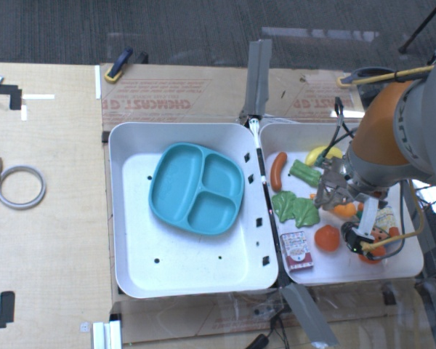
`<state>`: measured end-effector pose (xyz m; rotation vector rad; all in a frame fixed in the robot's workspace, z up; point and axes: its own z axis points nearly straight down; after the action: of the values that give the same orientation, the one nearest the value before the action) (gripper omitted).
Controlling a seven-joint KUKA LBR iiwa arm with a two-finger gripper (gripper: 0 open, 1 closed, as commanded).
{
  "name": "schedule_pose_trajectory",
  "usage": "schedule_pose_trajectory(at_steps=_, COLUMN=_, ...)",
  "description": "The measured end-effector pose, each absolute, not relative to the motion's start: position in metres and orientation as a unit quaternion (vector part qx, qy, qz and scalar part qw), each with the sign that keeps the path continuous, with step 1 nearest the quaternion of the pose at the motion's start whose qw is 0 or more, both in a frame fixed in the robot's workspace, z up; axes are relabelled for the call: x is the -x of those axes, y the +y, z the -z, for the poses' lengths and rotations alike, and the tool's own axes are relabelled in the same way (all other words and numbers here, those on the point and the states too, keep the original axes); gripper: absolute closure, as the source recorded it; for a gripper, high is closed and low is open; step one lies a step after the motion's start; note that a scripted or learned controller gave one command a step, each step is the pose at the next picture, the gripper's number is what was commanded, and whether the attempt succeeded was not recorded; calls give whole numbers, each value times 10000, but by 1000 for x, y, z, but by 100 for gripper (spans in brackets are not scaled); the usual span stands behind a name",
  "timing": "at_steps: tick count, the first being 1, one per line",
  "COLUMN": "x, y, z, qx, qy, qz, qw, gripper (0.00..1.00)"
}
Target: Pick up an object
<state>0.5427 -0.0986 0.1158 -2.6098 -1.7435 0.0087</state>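
Many toy foods lie in the right bin [405, 267]: a red sausage [277, 171], green lettuce [294, 209], a tomato [327, 238] and a small card box [296, 251]. The gripper [328, 195] hangs low just beside the lettuce, but I cannot tell how its jaws stand. A blue divided plate [197, 188] sits in the left bin [131, 253].

This is a robotics lab or test cell, not a home or a kitchen. A grey industrial arm [414, 122] with an orange band reaches over a bench where two shallow white bins [123, 217] sit side by side on flattened printed cardboard [182, 93]. Left of the arm's fingers, the far bin holds a teal divided plate [196, 187]; just around the fingers lie toy foods, among them a sausage [277, 171], a green leafy piece [294, 209] and a tomato [327, 238]. A tape roll [19, 186] rests on the plywood top well to the left, and dark carpet [203, 13] lies beyond.
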Motion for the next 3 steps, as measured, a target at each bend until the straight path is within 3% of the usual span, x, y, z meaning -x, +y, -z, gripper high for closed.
schedule_pose_trajectory(at_steps=1, x=-589, y=-62, z=-191, qx=7898, qy=-6133, qz=-12, qw=-1, gripper=100)
schedule_pose_trajectory(at_steps=2, x=-589, y=-62, z=-191, qx=7900, qy=-6131, qz=-14, qw=0, gripper=0)
schedule_pose_trajectory(at_steps=3, x=-544, y=-106, z=-123, qx=8444, qy=-5356, qz=-21, qw=9, gripper=0)
